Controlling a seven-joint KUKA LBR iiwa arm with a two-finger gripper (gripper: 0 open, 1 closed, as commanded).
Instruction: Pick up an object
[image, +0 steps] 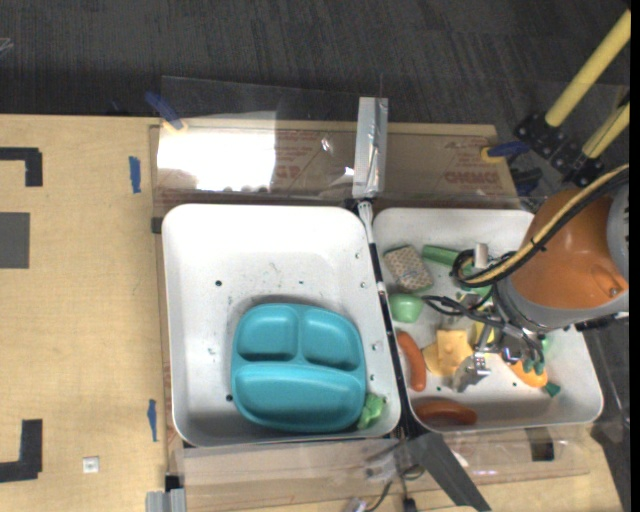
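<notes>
Orange-banded arm (575, 265) sits highest, reaching in from the right over the right bin (572, 398). Cables trail across it. Gripper (478, 365) hangs low among the toy food in the near half of that bin. Apart or together: cannot tell, as the wrist and wiring mask the tip. Nothing can be seen held.

Likely target, by my reading: yellow wedge (447, 350), just left of the gripper.
- Pale yellow and blocky, it looks like a toy cheese slice.
- It lies flat on the bin floor, close to or touching the gripper.

Doing the step well:
- Centre over the wedge, not its right edge.
- Close across its short side.
- Lift straight up. The neighbours crowd in, and a slanted pull could drag them along.

Outward from the wedge:
- Orange-red sausage (411, 362) lies just to its left, along the bin wall.
- Red-brown oval piece (445, 410) lies nearer, by the near rim.
- Orange carrot-like piece (533, 375) lies right of the gripper.
- Green lump (405, 306) sits farther back.
- Speckled beige piece (408, 265) and a green stick (440, 254) lie beyond that.

Left bin (200, 260) carries a teal divided tray (298, 365). Small green scrap (373, 407) sits at the tray's near right corner.
</notes>
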